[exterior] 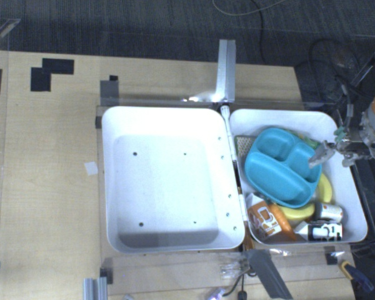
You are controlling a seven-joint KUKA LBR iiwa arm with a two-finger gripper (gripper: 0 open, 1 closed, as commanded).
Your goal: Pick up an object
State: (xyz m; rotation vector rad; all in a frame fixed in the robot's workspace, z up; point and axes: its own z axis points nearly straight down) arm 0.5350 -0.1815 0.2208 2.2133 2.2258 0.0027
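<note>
Nearest me, at the lower rim of the right bin (360, 212), lie a dark can (325, 232), a small silver can (330, 213) and an orange packet (270, 220). From my remote seat I see the tool (330, 147) at the bin's right side, a metal finger (319, 155) reaching left over the edge of a blue divided plate (280, 167). I cannot tell how far the tool is open, and nothing is visibly caught in it. That plate sits tilted on top of the pile, covering most of a yellow banana (303, 211) that curves out along its lower right. Something green (308, 142) peeks out behind the plate, and a strip of mesh (242, 145) shows at its left. Just beside, the left bin (169, 120) shares the middle wall. Both bins rest on a pale wooden worktop (44, 180).
</note>
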